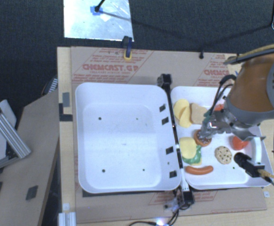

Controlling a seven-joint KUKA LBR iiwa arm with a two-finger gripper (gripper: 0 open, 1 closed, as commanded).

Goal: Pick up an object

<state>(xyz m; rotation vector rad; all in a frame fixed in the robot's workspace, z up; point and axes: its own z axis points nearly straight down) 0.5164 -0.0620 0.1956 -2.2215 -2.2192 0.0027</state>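
Note:
The right bin (230, 178) holds toy food: a yellow piece (181, 112), a tan bread slice (198, 113), a yellow and green burger-like piece (189, 150), a sausage (199, 170), a cookie (223, 155) and a red piece (239, 142) partly under the arm. My gripper (204, 134) hangs low over the middle of this bin, just right of the burger-like piece and below the bread slice. A small dark object sits at its tip; whether it is held I cannot tell.
The left bin (122, 135) lies beside it, split from the right bin by a black clip rail (172, 126). The arm's orange band (254, 86) covers the right bin's far right corner. Cardboard (113, 65) lies under both bins.

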